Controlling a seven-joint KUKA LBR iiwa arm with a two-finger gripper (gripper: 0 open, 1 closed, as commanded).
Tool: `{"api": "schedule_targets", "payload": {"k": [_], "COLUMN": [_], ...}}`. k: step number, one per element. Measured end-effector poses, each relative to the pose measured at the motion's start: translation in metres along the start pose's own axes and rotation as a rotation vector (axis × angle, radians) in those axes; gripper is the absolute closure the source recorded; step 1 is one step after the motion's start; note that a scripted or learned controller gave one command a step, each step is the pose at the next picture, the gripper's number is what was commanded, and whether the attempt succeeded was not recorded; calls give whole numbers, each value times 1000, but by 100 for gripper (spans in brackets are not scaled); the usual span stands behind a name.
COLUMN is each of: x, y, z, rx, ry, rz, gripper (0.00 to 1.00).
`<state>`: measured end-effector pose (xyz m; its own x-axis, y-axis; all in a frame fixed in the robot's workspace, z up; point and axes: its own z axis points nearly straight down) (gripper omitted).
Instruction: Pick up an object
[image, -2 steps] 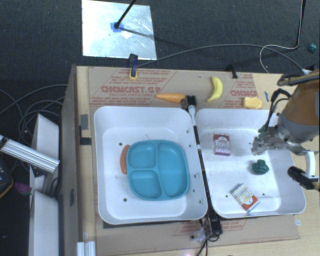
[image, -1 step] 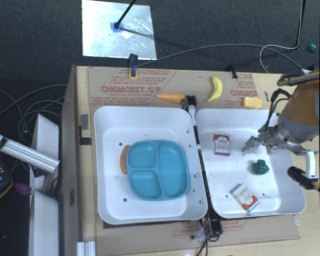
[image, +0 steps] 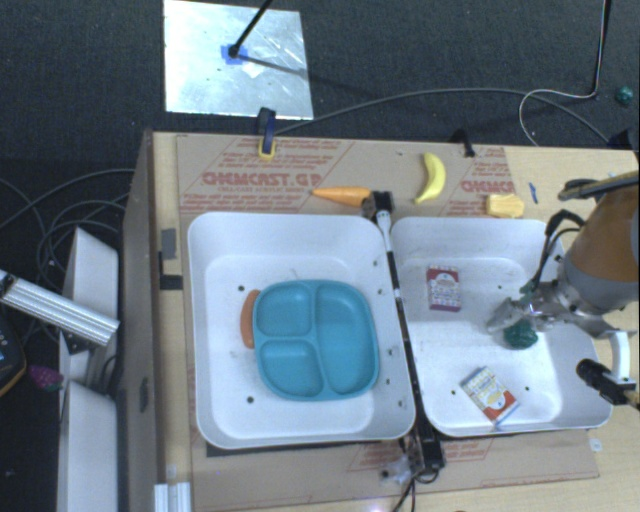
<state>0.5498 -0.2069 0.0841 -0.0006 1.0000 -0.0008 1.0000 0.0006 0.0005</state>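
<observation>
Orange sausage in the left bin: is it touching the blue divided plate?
Touching. The camera view shows the orange sausage lying along the left rim of the blue divided plate, with no white bin floor visible between them.

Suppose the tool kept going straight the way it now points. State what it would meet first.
Probably the green object: the tool points down into the right bin, directly over or against it. Whether they already touch is unclear from this slanted view.

Banana (image: 432, 177), carrot (image: 341, 196), yellow block (image: 505, 206) on bench behind bins; foil sheet (image: 238, 60) on floor beyond bench.
</observation>
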Motion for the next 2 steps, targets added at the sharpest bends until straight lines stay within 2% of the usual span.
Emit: {"api": "schedule_targets", "payload": {"k": [1, 2], "x": [0, 78], "y": [1, 19], "z": [-11, -104], "rx": [-3, -4], "ry": [0, 1], "rz": [-1, -4], "gripper": [100, 100]}}
